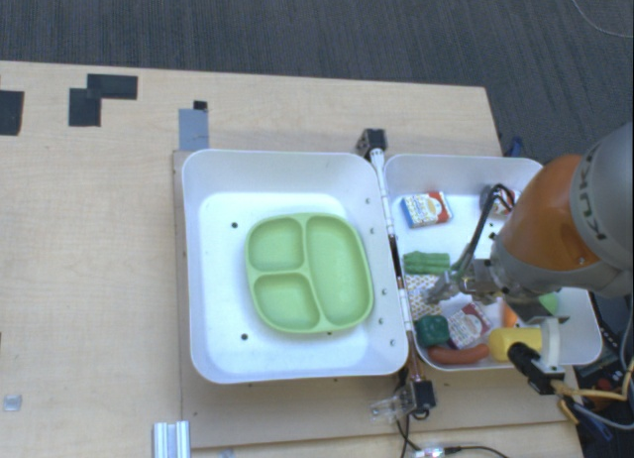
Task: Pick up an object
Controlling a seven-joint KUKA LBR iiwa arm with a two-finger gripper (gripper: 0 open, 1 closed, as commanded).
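My gripper (445, 289) hangs low over the right bin (463, 171), just below a light green block (426, 263) and above a dark green piece (431, 329). A clear crinkly packet (465, 325), a red sausage-shaped toy (458, 354) and a yellow piece (507, 343) lie near the bin's front edge. Toward the back of the bin rests a small blue, white and red packet (426, 209). The arm's orange band and grey wrist cover the bin's right half.
The left bin (218, 278) holds a light green divided plate (309, 273). A ridge with a black post (372, 141) at its far end separates the two bins. Cables trail at the bench's front right corner (594, 397).
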